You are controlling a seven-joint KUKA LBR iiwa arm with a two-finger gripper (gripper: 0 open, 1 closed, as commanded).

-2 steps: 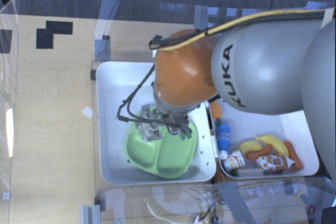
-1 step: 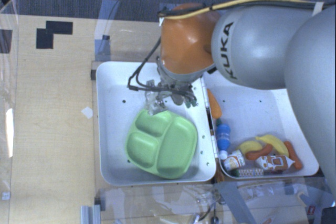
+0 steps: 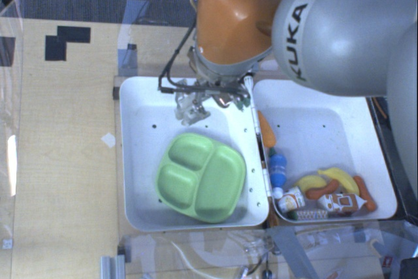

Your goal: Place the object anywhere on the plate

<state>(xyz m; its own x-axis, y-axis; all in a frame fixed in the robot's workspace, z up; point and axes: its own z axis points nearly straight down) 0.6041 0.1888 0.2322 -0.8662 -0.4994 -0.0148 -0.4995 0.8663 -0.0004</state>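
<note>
A light green plate (image 3: 201, 176) with three compartments lies in the left bin (image 3: 140, 160), toward its front. My gripper (image 3: 191, 111) hangs over the back of that bin, just behind the plate's far edge. I see nothing held under it. The arm's orange band and grey body cover the back of both bins.
The right bin (image 3: 326, 121) holds an orange carrot-like piece (image 3: 266, 131) by the divider, a blue bottle (image 3: 277, 170), a yellow banana (image 3: 333, 178), a sausage (image 3: 321, 191) and a small carton (image 3: 339, 204) in its front corner. Wooden bench lies to the left.
</note>
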